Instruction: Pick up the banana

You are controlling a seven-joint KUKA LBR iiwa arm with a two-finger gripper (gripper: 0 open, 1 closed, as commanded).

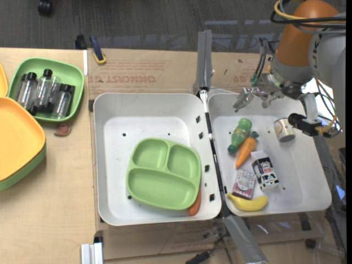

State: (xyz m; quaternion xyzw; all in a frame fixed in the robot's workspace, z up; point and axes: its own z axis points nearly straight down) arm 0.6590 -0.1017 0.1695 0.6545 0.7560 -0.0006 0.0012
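The surface point(66, 202) carries two shallow white bins side by side, and the grey arm point(324, 43) with its orange band reaches in from the right, over the far edge of the right bin point(308, 197). Its gripper point(254, 97) hangs above that bin's far left corner, the fingers point(242, 101) spread apart with nothing between them. The left bin point(110, 147), off to the left of the fingers, holds a green divided plate point(164, 173) with an orange item point(193, 207) tucked against its near right edge. Far to the left of the fingers on the surface sit a stack of yellow plates point(19, 142) and a small green tray point(47, 89) of dark-capped bottles. Just below the fingers in the right bin lie a green bottle point(240, 133) and, touching it, a carrot point(245, 151); nearer the camera are a small milk carton point(264, 172) and a pink packet point(243, 183). A small can point(284, 129) lies to the right of the fingers. The banana point(248, 202) lies at the near edge of the right bin, well apart from the fingers, just beyond the packet and carton.
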